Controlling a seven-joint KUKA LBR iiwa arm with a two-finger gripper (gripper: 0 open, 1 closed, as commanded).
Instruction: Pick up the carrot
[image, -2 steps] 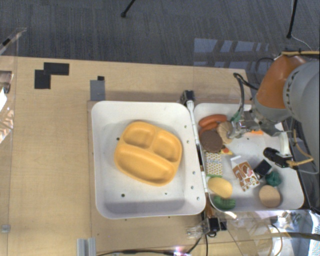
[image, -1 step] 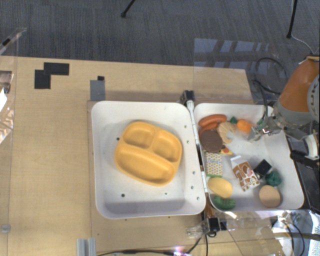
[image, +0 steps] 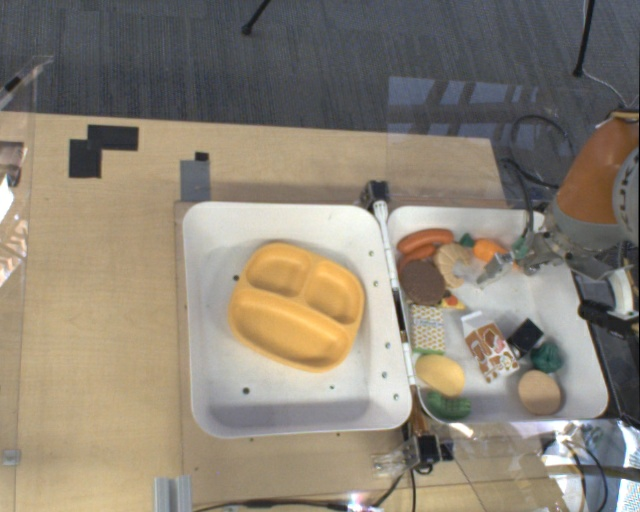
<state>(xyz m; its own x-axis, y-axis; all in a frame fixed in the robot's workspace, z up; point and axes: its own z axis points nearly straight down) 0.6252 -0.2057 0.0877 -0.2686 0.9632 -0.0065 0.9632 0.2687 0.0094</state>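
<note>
The gripper (image: 497, 266) was low in the right bin (image: 580, 345), right beside the carrot (image: 489, 249) near the back wall, so it looked like the reach-in stage - couldn't tell its opening - next it'd need to straddle it and squeeze.

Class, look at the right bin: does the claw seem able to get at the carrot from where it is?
Probably yes. The claw sits right beside the carrot in the right bin. A pale food piece and the hot dog crowd its left side, but nothing covers it.
</note>
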